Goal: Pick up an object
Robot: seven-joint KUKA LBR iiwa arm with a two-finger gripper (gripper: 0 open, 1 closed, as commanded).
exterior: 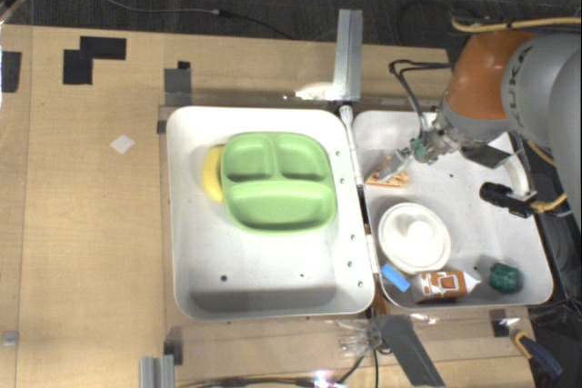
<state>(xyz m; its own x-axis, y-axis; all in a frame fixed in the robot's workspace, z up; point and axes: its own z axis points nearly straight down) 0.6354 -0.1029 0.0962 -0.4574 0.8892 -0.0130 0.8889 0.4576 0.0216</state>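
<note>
Target object: a small orange-and-tan flat packet (393, 174) lying in the right white shallow bin (536, 286), upper left part, near the divider.
My gripper: (424, 146) just beside the packet's upper right end, low over the bin floor; contact with the packet not resolvable.
My jaws: cannot tell how far apart they stand, the tip is small and blurred; nothing is seen held between them.
My arm: grey links with the orange band (480, 77) come in from the right, above the packet.
White round bowl (415, 235): below the packet, same bin, upright, apart from it.
Blue flat piece (394, 278): below the packet, at the bowl's lower left edge.
Brown-and-white bottle (445, 284): lying on its side, below the packet, just beside the bowl.
Dark green rounded object (505, 277): lower right of the packet, well apart.
Green compartment tray (277, 180): left of the packet, in the left white bin (255, 286).
Yellow curved object (211, 174): left of the packet, touching the tray's far edge, partly under it.
</note>
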